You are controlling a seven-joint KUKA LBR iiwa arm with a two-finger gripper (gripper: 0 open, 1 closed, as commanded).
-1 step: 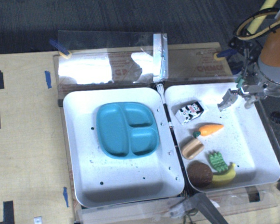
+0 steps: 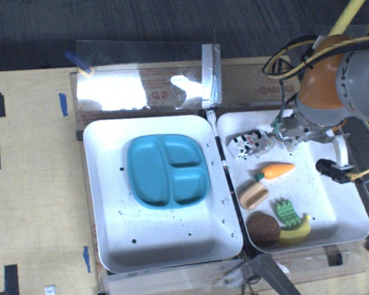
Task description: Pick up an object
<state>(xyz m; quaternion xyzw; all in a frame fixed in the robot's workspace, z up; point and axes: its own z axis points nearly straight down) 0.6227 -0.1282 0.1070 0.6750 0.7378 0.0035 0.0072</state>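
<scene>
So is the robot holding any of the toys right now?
I cannot tell. The gripper is low in the right bin, next to the black-and-white toy, but whether anything sits between its fingers is unclear.

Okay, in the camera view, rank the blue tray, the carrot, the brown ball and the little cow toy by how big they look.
Largest to smallest:
1. blue tray, by far
2. brown ball and carrot: look alike overall, the ball rounder, the carrot longer and thinner, so unranked
3. cow toy, though the end effector sits close beside it

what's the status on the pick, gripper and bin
Gripper low at the back of the right bin, by the black-and-white toy. Nothing seen held. Carrot, bread roll, brown ball, banana lie nearer the front.
</scene>
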